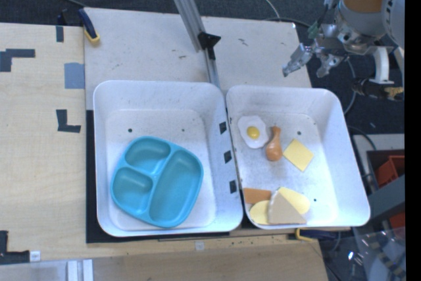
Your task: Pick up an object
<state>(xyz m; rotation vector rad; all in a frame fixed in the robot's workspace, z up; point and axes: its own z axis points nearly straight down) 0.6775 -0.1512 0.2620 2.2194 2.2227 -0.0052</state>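
1. End effector (308,62) hangs beyond the right bin's (332,103) far rim, fingers spread, nothing between them.
2. I count five food pieces there: fried egg (252,132), drumstick (274,144), cheese square (298,155), orange piece (256,195), pale wedge (287,206).
3. One blue divided plate (157,180) lies in the left bin (108,97).
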